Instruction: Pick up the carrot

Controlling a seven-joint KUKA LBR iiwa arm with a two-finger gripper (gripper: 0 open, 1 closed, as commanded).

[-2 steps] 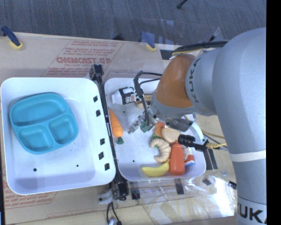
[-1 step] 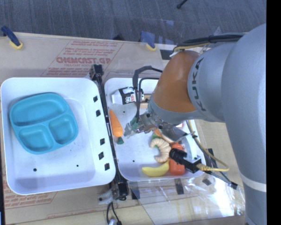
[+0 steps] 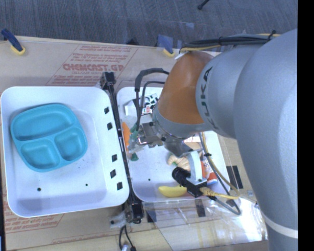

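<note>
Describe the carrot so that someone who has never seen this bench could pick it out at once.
Start at the right white bin, the one the grey arm reaches into, and go to its left wall beside the divider between the bins. The carrot lies there, just left of the tool. It is the small orange piece; the yellow banana lies much nearer the front rim.

The arm (image 3: 235, 93) covers most of the right bin (image 3: 146, 184), hiding much of what lies there. Of the carrot (image 3: 125, 133) just a thin orange strip shows at the bin's left wall. The tool's fingers are hidden beneath the wrist.
</note>
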